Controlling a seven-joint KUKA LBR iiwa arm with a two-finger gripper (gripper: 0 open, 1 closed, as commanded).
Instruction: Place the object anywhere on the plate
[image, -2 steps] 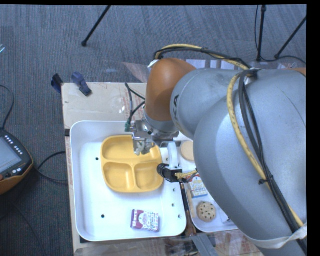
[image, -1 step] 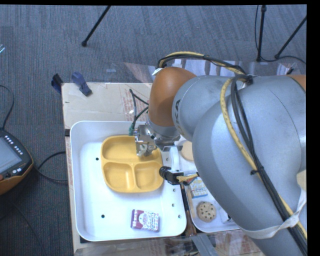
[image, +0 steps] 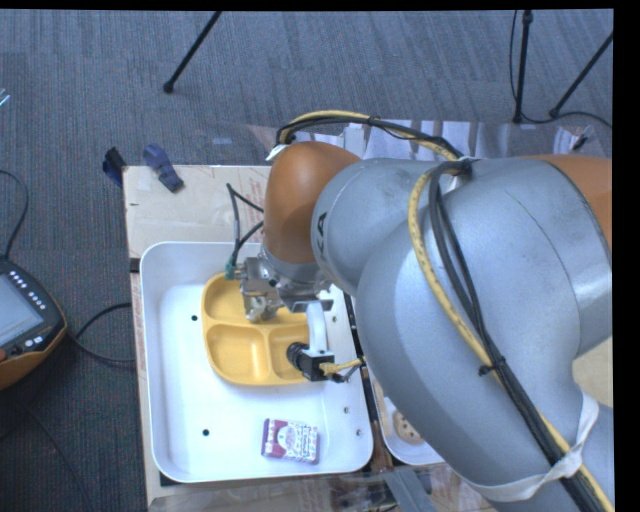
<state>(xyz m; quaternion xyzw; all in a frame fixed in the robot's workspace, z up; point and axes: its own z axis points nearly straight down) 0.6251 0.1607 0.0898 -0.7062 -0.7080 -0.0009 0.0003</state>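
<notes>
Plate-placing looked unfinished at this moment, judged from how things lay. The grey arm (image: 470, 320) took up most of the right of the view and reached over the plate, its orange band (image: 300, 200) just above the plate's far side. Beneath it, the left white bin (image: 165, 400) held the yellow divided plate (image: 240, 350) in its upper middle. The pincer (image: 262, 300) hovered over the plate's far-right compartment; whether it was apart or together could not be told, and nothing was visibly clamped in it. The object, a small purple-and-white packet (image: 290, 440), lay flat on the bin floor, below the plate and well apart from its rim. Picking up and carrying the packet to the plate apparently remained to be done.
</notes>
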